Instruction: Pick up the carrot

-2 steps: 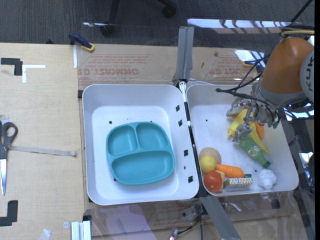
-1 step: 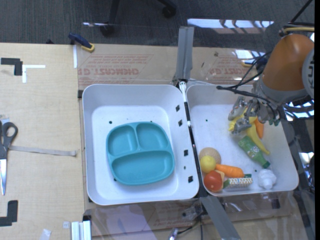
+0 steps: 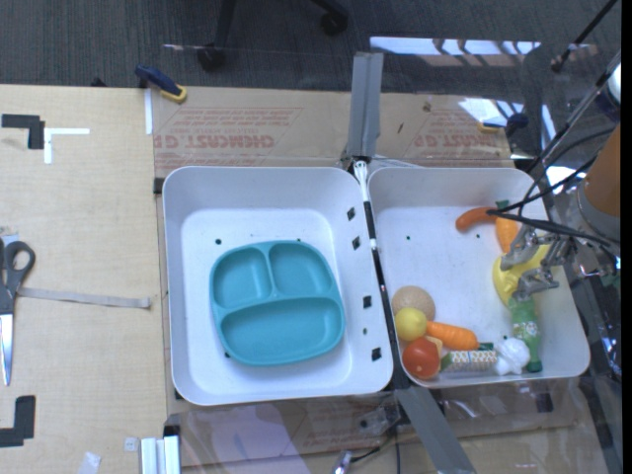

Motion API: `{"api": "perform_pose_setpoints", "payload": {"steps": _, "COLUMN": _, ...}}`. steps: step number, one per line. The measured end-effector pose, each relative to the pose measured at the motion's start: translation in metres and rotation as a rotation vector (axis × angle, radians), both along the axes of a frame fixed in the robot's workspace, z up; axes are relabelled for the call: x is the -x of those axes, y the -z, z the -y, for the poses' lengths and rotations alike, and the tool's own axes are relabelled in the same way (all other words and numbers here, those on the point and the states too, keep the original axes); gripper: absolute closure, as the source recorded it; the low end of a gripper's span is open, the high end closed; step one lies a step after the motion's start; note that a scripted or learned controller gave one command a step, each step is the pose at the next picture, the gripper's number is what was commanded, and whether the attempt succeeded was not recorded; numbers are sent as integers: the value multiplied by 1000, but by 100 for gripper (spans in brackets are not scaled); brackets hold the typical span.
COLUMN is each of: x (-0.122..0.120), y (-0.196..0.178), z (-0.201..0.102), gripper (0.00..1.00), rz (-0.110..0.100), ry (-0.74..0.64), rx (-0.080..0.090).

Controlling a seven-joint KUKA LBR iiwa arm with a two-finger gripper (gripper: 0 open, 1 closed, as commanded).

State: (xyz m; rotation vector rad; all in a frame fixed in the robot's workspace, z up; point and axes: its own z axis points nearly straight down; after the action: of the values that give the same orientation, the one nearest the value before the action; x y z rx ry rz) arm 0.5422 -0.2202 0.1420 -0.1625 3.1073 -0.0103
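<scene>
Orange carrot [image 3: 451, 334] lies near the right bin's [image 3: 434, 197] front edge; the gripper [image 3: 531, 265] hovers by its right wall, grip impossible to tell.

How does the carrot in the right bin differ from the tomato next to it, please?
The carrot is orange, while the tomato is red. The carrot is long and tapered; the tomato is round. The carrot lies on its side, pointing across the bin, and the tomato sits nearer the bin's front corner. Both rest in the right bin, close together, beside a yellow lemon.
</scene>
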Motion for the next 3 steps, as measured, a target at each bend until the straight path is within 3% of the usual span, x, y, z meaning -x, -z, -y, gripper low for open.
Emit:
{"api": "perform_pose_setpoints", "payload": {"steps": 1, "x": -80, "y": 49, "z": -1, "gripper": 100, "rz": -26, "ry": 127, "rx": -10}}
{"api": "perform_pose_setpoints", "payload": {"steps": 2, "x": -80, "y": 49, "z": 0, "gripper": 0, "rz": -24, "ry": 128, "rx": -8}}
{"api": "perform_pose_setpoints", "payload": {"steps": 3, "x": -83, "y": 36, "z": -1, "gripper": 100, "rz": -16, "ry": 127, "rx": -8}}
